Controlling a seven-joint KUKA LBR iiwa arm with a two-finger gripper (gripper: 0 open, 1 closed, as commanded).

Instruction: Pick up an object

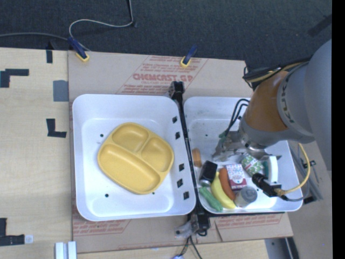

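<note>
The pincer (225, 146) sits low in the right bin (215, 112), above a cluster of objects; its opening state cannot be determined. Banana (221, 192), carrot (225, 179) and red carton (235, 174) lie beneath. The left bin (86, 144) contains a yellow divided plate (136, 157).

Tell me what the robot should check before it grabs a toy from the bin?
1. Gripper is over the right bin: ok.
2. Toys are there to grab, banana, carrot, small red box: ok.
3. Fingers open or shut: cannot tell.
4. Something already between the fingers: cannot tell, the wrist hides them.
5. Toys lie apart for an easy grab: not ok, they are crowded together at the near side.
6. Yellow plate in the left bin is out of the way: ok.
</note>
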